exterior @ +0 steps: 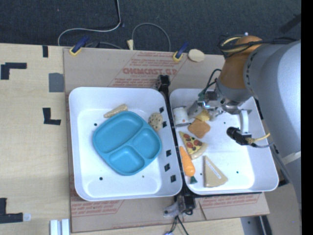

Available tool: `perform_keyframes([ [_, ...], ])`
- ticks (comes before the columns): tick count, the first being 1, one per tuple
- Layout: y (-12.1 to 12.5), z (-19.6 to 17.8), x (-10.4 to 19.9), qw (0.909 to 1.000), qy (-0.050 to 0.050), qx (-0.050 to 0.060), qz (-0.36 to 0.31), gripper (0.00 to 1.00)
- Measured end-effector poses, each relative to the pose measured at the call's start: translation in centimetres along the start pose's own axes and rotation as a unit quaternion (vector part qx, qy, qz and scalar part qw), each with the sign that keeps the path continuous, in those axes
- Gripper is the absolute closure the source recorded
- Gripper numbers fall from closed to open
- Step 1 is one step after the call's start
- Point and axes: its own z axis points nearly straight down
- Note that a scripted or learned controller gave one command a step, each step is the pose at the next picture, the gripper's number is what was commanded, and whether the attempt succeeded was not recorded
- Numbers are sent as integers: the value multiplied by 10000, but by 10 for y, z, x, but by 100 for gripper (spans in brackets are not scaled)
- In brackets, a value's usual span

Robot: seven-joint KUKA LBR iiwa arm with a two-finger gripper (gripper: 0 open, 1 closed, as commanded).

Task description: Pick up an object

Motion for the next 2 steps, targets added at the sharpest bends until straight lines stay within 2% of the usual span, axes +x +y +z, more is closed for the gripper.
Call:
perform_keyframes([
  [1, 24, 1, -1, 10000, 49, 1, -28, 0],
  [2, 23, -9, -1, 10000, 37, -3, -36, 100],
])
